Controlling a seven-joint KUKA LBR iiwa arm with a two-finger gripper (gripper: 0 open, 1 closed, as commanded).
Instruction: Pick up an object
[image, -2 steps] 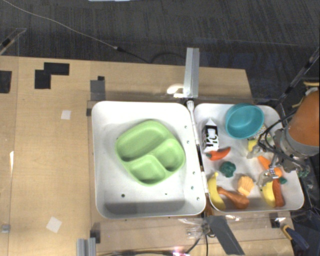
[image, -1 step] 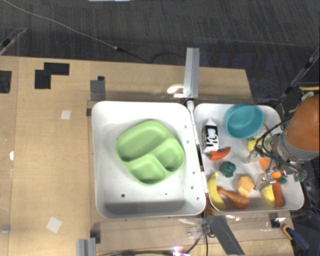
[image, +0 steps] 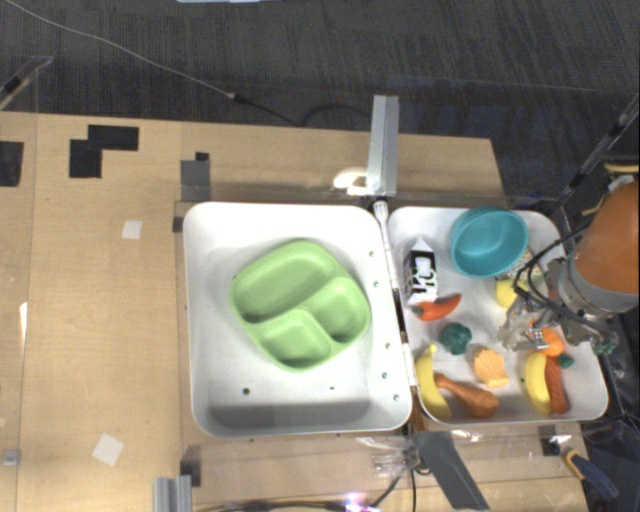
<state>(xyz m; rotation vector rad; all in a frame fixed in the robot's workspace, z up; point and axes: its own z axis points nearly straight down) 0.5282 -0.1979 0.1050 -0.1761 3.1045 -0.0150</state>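
The right bin (image: 597, 398) holds several toy foods. A blue bowl (image: 488, 241) sits at its back, with a black-and-white carton (image: 422, 275) and a red-orange pepper (image: 438, 307) to the left. A teal piece (image: 456, 337), an orange block (image: 490, 367), a banana (image: 428, 380) and a brown sausage (image: 467, 395) lie toward the front. My gripper (image: 528, 335) hangs low over the bin's right side. It is just above a second banana (image: 537, 382) and a red sausage (image: 556, 385), next to a small orange piece (image: 553, 345). A yellow piece (image: 507, 292) lies just behind it.
The left bin (image: 210, 400) holds a green divided plate (image: 300, 303). A metal post (image: 383, 145) stands behind the divider between the bins. The arm's orange band (image: 610, 250) and cables overhang the right bin's right wall.
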